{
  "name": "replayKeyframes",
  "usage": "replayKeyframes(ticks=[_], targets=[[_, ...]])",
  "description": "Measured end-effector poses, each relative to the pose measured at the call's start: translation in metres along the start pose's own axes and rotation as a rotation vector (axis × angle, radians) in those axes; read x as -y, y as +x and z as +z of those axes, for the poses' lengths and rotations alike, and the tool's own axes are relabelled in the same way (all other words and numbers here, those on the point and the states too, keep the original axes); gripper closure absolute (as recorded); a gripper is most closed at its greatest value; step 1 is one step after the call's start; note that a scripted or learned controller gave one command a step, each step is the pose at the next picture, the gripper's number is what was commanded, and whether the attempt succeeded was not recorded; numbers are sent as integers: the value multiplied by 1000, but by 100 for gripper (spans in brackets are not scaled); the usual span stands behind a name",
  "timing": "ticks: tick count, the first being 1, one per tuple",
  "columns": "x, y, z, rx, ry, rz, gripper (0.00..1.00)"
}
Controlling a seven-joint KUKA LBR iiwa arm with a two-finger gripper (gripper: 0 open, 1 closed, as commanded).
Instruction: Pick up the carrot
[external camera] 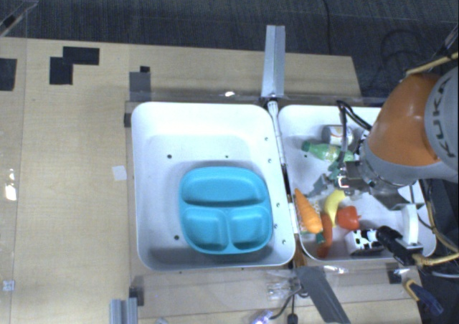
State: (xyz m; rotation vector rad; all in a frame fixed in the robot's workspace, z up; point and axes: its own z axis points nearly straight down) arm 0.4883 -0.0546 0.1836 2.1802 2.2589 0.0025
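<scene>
The two white bins (204,118) are looking like smooth moulded plastic with a soft sheen. The blue divided tray (226,208), left of centre in the frame, is showing a matt, even plastic surface. The carrot (309,213), lower right of centre, is appearing as smooth orange plastic. The worktop (64,193) is reading as pale matt wood, and the upright bar (274,64) at upper centre as brushed metal.

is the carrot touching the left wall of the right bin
Touching. In the camera view the carrot lies along the left wall of the right bin, its orange edge meeting the wall with no white floor between them.
</scene>
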Motion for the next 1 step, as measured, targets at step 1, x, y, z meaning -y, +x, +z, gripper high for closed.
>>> replayKeyframes(ticks=[1], targets=[[-3, -29, 82, 2, -17, -111, 0]])
